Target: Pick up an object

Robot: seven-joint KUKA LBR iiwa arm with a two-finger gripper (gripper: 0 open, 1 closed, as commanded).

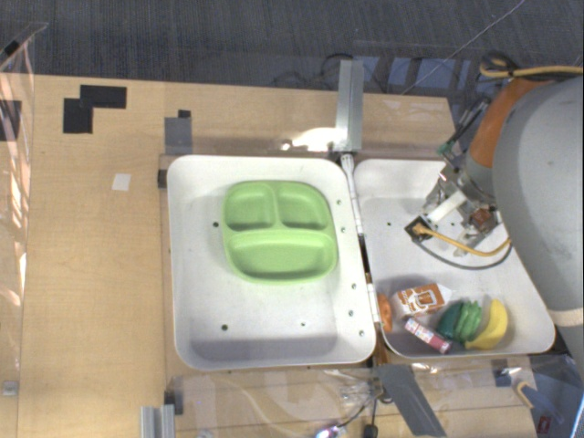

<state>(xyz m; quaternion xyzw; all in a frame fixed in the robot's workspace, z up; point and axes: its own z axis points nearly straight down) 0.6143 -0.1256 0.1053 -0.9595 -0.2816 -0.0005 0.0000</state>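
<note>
My gripper (473,215) hangs over the back right part of the right bin (388,190), below the grey arm with its orange band. Nothing shows in its grasp. Along the front of that bin lie a small orange and white carton (422,297), a pink and white tube (427,334), a green toy vegetable (459,319) and a yellow toy fruit (493,325). An orange item (385,313) lies against the bin's left wall. All of these sit well forward of the gripper.
The left bin (196,318) holds a green divided plate (277,229) near its middle. A metal divider post (350,108) stands behind the wall between the two bins. The arm's large grey body (547,199) covers the right bin's right side.
</note>
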